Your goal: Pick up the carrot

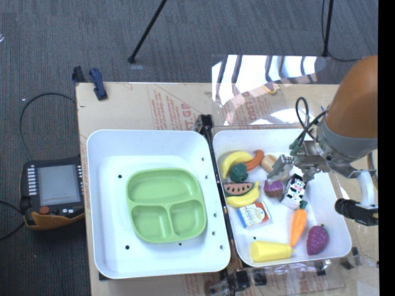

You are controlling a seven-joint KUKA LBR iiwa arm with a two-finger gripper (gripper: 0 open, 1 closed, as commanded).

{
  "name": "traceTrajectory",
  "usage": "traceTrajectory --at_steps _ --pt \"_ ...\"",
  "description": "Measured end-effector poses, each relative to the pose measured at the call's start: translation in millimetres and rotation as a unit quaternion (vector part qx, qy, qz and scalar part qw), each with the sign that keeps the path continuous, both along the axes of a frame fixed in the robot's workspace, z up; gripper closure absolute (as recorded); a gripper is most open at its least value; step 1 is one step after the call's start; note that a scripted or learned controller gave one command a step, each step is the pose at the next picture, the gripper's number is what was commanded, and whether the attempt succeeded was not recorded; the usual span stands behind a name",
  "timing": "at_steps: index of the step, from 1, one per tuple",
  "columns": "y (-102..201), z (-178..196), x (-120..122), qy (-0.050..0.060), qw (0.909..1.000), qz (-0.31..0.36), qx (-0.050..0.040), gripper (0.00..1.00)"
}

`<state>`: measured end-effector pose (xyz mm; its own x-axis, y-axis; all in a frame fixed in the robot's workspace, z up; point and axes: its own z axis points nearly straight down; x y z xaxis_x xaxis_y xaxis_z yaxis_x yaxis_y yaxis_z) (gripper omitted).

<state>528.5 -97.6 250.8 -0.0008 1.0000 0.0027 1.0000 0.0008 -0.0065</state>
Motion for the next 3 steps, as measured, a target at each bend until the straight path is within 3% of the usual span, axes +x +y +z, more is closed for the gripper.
traceTrajectory --at_steps 1,2,3 --pt "-53 -26 -36 0.001 0.9996 0.027 -0.0007 0.00" --pt "-82 -165 -53 -0.001 0.9990 0.046 0.0006 0.00" --pt "-83 -156 -55 0.001 0.9992 0.041 0.0021 1.00"
